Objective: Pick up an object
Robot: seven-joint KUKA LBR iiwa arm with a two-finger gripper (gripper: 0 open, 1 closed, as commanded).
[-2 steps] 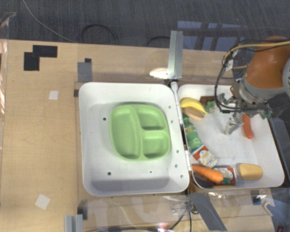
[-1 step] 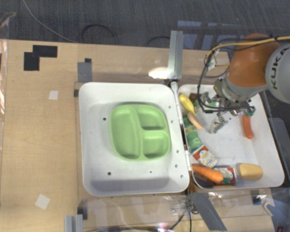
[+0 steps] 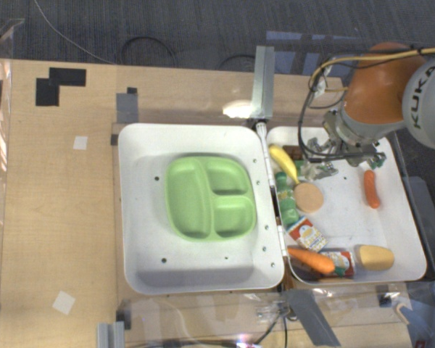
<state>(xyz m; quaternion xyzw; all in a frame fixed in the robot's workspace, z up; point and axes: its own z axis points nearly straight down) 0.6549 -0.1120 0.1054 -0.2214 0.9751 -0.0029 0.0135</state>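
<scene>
My gripper (image 3: 319, 164) hangs low over the back left part of the right bin (image 3: 402, 263), under the arm's orange band (image 3: 377, 85). Just left of it lies a yellow banana (image 3: 283, 162). A round tan disc (image 3: 309, 197) sits a little in front of the gripper, with a green item (image 3: 286, 203) beside it against the bin's left wall. Along the right side lies a small red sausage (image 3: 372, 189). At the bin's front are an orange carrot (image 3: 311, 260), a red and white packet (image 3: 307, 232) and a yellow block (image 3: 375, 257).
The left bin (image 3: 141, 267) holds a green divided plate (image 3: 209, 198). A metal post (image 3: 264, 78) stands behind the seam between the bins. Cables run from the arm's wrist over the right bin's back edge. Bare wooden bench (image 3: 51, 216) lies to the left.
</scene>
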